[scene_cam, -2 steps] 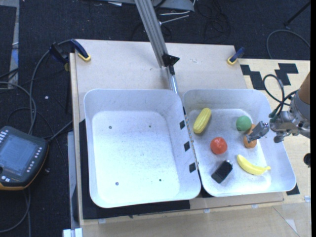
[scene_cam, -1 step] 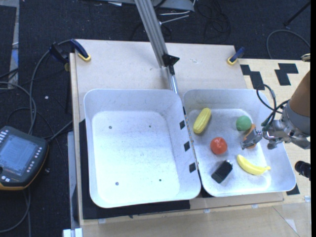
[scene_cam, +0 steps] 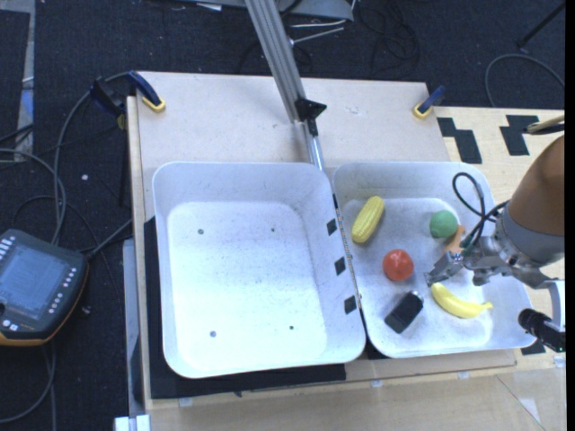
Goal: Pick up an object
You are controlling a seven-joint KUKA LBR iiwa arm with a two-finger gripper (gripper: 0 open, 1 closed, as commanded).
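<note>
The right bin (scene_cam: 377,180) holds a yellow corn cob (scene_cam: 367,219), a red tomato (scene_cam: 398,264), a green round fruit (scene_cam: 443,224), a yellow banana (scene_cam: 460,302) and a black block (scene_cam: 403,312). My gripper (scene_cam: 446,268) reaches in from the right and hangs low over the bin, between the tomato, the green fruit and the banana. Its fingers (scene_cam: 441,270) stand spread, with nothing between them. An orange piece (scene_cam: 459,237) peeks out next to the green fruit, partly hidden by the wrist.
The left bin (scene_cam: 180,187) sits beside the right one, its rim meeting it at the middle. A slanted metal pole (scene_cam: 278,48) rises from behind the bins. A black cable (scene_cam: 471,196) loops from the wrist above the right bin.
</note>
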